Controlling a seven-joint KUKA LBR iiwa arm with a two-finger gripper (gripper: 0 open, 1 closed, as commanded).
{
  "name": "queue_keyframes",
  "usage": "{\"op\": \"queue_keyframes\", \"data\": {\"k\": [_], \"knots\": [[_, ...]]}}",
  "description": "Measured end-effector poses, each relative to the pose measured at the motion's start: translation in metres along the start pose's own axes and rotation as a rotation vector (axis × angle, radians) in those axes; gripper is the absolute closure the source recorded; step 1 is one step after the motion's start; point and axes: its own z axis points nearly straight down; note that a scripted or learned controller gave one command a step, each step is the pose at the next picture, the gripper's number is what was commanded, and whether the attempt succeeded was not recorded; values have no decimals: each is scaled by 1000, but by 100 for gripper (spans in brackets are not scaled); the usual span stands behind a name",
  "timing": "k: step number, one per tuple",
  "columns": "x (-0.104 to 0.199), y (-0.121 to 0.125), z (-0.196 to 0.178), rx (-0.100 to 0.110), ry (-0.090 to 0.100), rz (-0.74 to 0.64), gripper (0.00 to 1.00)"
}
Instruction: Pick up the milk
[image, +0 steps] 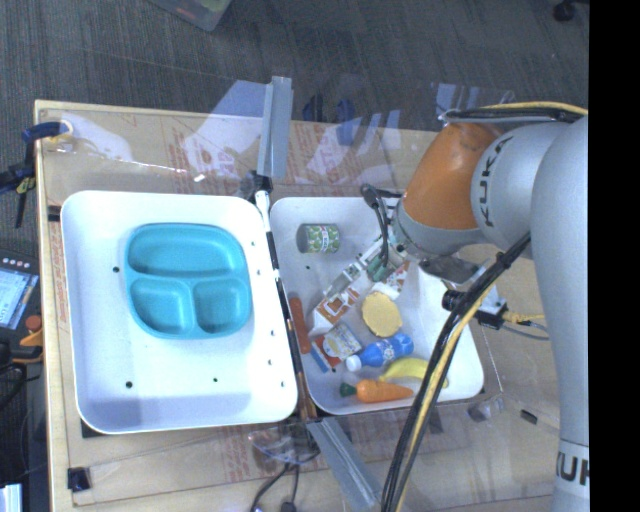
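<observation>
Left bin holding teal divided tray. Right bin: green can at far end; milk, flat, carton-like, mid-bin just left of and below gripper. Cannot tell gripper's state, hidden under wrist. Blue bottle, banana, carrot along near edge. Wooden bench, dark carpet beyond.
</observation>
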Motion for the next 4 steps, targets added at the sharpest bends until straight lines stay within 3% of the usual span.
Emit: {"op": "queue_keyframes", "data": {"k": [1, 2, 3, 4], "knots": [[32, 17, 31, 2, 3, 36, 0], [31, 16, 22, 3, 4, 34, 100], [31, 41, 32, 5, 4, 344, 100], [31, 41, 32, 5, 4, 344, 0]]}}
